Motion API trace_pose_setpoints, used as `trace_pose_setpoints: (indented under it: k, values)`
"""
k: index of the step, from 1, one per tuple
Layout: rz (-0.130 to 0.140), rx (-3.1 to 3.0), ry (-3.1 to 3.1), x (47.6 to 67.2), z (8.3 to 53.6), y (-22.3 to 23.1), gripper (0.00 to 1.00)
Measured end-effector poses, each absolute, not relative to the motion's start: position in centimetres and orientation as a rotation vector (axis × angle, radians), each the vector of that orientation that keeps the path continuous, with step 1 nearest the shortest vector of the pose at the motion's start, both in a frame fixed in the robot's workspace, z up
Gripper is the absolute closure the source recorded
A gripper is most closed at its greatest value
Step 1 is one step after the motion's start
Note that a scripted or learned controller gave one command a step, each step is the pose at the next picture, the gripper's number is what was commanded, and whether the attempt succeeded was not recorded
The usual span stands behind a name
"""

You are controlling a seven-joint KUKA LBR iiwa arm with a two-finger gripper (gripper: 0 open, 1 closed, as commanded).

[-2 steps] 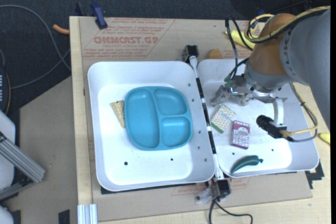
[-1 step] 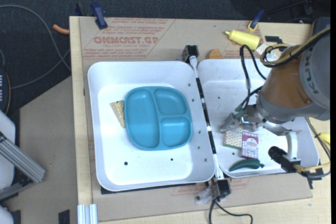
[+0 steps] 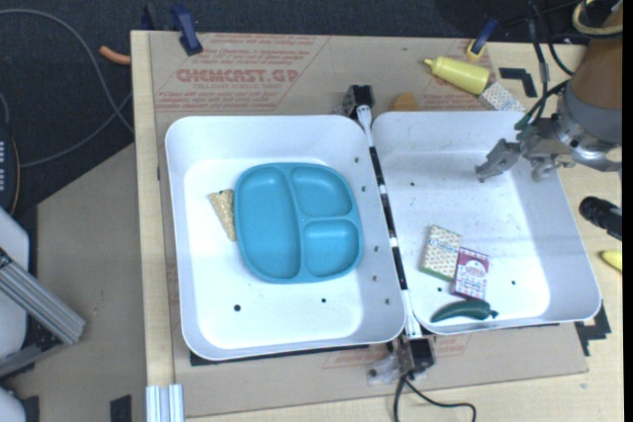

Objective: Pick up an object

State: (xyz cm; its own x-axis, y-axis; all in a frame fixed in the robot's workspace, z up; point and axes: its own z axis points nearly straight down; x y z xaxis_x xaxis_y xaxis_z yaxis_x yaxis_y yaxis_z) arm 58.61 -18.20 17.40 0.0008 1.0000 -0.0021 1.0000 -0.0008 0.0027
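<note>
Arm in from the right, gripper (image 3: 514,158) hanging over the upper part of the right bin (image 3: 554,301). Fingers (image 3: 492,167) look spread apart, nothing between them; one prong points out toward the bin's middle. No object directly beneath them, just bare bin floor, so I read this as a hover or approach, not a grasp. The candidates for picking sit well below and a little left of the fingers, bunched near the bin's lower edge: a pale cracker packet (image 3: 441,252), a dark red packet (image 3: 471,274) touching its lower right corner, and a green pod-shaped thing (image 3: 462,312) just beneath both. Clustering likely comes from things sliding toward the low rim; it makes a clean single pick harder, since closing on one may nudge its neighbour. Far left of the fingers, the left bin (image 3: 198,311) carries a blue divided plate (image 3: 297,220), flat, with a cracker (image 3: 224,209) tucked against its left edge. A yellow bottle (image 3: 458,71) lies on the surface above and left of the fingers, outside both bins.
</note>
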Motion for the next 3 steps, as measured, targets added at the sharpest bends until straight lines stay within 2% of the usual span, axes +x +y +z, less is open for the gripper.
trace_pose_setpoints:
  k: [1, 2, 3]
  values:
    - [-0.001, 2.222, 2.223, 51.7, 15.8, -12.6, 0.0]
    - [0.0, 2.222, 2.222, 50.7, 8.4, -10.0, 0.0]
    - [0.001, 2.22, 2.218, 54.3, 20.2, -16.2, 0.0]
